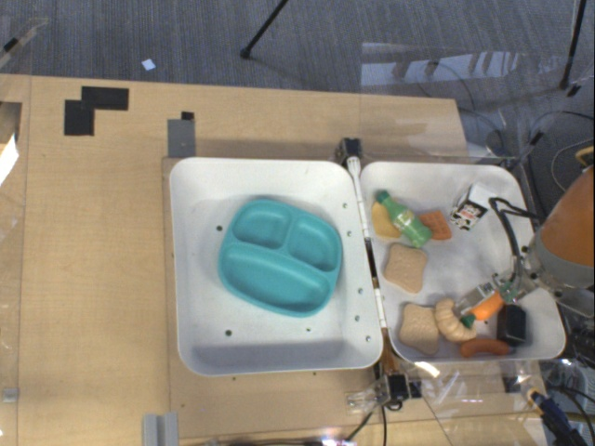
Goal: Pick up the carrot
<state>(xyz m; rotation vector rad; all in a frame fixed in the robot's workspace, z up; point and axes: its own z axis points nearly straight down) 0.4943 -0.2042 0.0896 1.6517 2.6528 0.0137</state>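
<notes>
Pale wooden bench [93, 295] under grey carpet, bearing two shallow white bins side by side. Left bin [200, 342] holds a teal plastic divided plate [279, 256], lying flat near its centre. Right bin [548, 328] is crowded: green plastic bottle [403, 217] tilted across a yellow piece at the upper left, orange-red chunk [436, 225] just beside it, two tan bread-like slices [405, 268] below, pale beige croissant-shaped toy [449, 321] near the lower middle, reddish sausage-shaped toy [485, 347] at the lower edge. Small orange carrot with green top [482, 310] lies at the bin's lower right, touching the croissant toy. Two-finger gripper [497, 297] sits low right at the carrot; whether its jaws are spread or pinching cannot be told.
</notes>
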